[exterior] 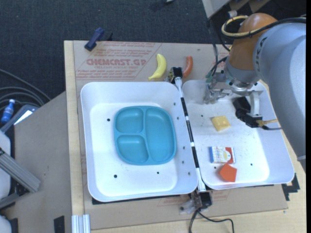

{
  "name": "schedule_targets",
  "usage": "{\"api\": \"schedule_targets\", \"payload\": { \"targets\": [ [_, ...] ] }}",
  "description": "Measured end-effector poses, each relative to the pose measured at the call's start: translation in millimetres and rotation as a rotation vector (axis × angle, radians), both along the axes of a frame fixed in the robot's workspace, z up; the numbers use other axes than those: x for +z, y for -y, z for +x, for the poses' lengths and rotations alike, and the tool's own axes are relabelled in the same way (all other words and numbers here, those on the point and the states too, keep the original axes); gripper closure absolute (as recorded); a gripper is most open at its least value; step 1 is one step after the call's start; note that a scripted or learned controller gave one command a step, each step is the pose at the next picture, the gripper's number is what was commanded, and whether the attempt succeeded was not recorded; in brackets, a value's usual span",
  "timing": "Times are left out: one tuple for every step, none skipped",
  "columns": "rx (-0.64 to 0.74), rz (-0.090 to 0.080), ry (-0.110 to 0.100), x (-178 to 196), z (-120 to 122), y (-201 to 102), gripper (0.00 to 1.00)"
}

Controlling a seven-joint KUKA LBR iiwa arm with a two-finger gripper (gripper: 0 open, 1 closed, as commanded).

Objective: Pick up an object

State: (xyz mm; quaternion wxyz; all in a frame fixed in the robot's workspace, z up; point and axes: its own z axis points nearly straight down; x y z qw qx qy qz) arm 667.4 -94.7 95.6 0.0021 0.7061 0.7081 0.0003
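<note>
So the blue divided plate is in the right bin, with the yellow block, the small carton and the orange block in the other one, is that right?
Not quite. The camera view shows the blue divided plate in the left bin. The yellow block, small carton and orange block lie in the right bin.

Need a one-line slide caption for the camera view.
Claw hovers over right bin near yellow block; blue divided plate fills left bin.

One fixed camera looks down on the desk [121, 57] from above, at a slant, facing its far edge; it stands far enough off to take in both white bins, the left bin [92, 130] and the right bin [262, 154], with dark floor [73, 8] beyond; the arm [277, 57] enters from the right, large and near the lens.
</note>
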Motion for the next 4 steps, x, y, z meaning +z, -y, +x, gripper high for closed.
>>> {"api": "schedule_targets", "payload": {
  "targets": [
    [0.000,0.000,-0.001,0,0,0,0.00],
    [-0.003,0.001,-0.001,-11,-1,46,0.00],
    [0.004,0.021,-0.003,-10,2,95,0.00],
    [-0.001,0.004,-0.005,-11,-1,44,0.00]
  ]
}}
